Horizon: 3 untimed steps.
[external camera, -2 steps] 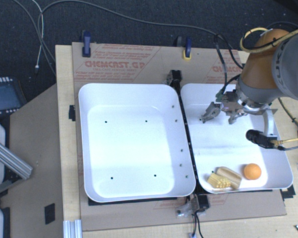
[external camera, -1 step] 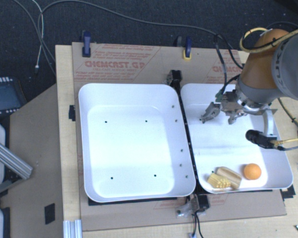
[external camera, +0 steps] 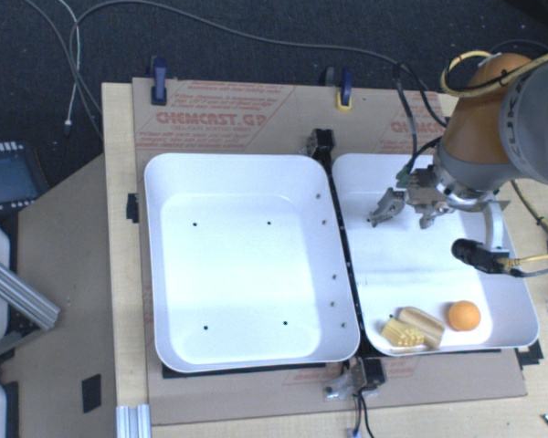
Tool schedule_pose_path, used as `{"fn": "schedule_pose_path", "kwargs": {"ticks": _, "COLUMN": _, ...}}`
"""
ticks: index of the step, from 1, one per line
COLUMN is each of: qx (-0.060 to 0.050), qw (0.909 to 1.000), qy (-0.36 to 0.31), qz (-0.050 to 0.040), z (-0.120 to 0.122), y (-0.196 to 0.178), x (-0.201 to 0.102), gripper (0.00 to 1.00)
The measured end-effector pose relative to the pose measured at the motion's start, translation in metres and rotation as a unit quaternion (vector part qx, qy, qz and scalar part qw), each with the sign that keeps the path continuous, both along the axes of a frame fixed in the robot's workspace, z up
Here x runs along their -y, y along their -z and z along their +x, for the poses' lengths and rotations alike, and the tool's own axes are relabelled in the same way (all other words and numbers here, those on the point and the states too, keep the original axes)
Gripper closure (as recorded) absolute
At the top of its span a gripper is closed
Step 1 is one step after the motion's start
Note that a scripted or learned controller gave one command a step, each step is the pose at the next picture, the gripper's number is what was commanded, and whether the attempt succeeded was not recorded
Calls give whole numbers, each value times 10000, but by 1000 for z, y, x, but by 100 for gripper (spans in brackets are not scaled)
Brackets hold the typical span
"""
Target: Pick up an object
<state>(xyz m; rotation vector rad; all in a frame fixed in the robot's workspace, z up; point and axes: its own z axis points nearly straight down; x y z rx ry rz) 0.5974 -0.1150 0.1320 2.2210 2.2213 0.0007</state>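
A table on dark carpet, seen from above.

The table (external camera: 82, 245) was pale wood, with a brown board (external camera: 256, 121) laid over it, printed in red letters and held at its far edge by two blue clamps (external camera: 158, 78). Dark blue-grey carpet (external camera: 256, 16) covered the floor beyond, and thin white cables (external camera: 73, 53) trailed across it. At the left edge stood a dark ribbed box (external camera: 5, 176) and a grey metal rail (external camera: 18, 290). The light was even, with soft shadows.

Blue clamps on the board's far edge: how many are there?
2. One blue clamp sits above the left bin; the other above the gap between the bins. The arm may hide more on the right.
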Motion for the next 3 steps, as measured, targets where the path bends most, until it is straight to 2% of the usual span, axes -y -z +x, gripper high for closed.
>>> {"fn": "schedule_pose_path", "kwargs": {"ticks": 1, "qx": -11, "qw": 10000, "qy": -1, "qz": 4, "z": -37, "y": 9, "x": -19, "gripper": 0}}
{"fn": "schedule_pose_path", "kwargs": {"ticks": 2, "qx": -11, "qw": 10000, "qy": 5, "qz": 3, "z": -83, "y": 45, "x": 33, "gripper": 0}}
{"fn": "schedule_pose_path", "kwargs": {"ticks": 3, "qx": 41, "qw": 10000, "qy": -45, "qz": 11, "z": -89, "y": -60, "x": -113, "gripper": 0}}
